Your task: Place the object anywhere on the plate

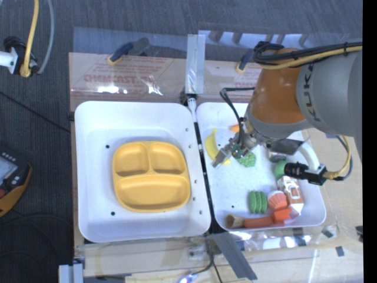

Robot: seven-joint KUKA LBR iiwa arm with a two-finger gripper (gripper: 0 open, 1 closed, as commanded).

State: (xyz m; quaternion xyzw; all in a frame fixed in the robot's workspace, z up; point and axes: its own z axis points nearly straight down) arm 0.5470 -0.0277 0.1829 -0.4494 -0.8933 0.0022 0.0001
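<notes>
Two white bins side by side on the surface. Left bin [88, 175] has the yellow divided plate [151, 175] lying flat near its middle, nothing on it. Right bin [315, 208] holds the toy food: a yellow banana [211, 144] by the left wall, a green broccoli-like piece [248, 158] just right of the jaws, a small orange bit [234, 128] up near the wrist, a green round item [280, 170] partly under the arm. Clustered in the near right corner: green ridged piece [256, 201], white-and-orange carton [291, 192], orange-red piece [277, 201], red block [281, 215], sausage [253, 221] along the front wall. Gripper [227, 154] is low over the right bin's upper left area, between banana and broccoli; jaws look slightly apart, nothing visibly between them. Arm body covers the bin's upper right part. Plate and gripper well apart.
</notes>
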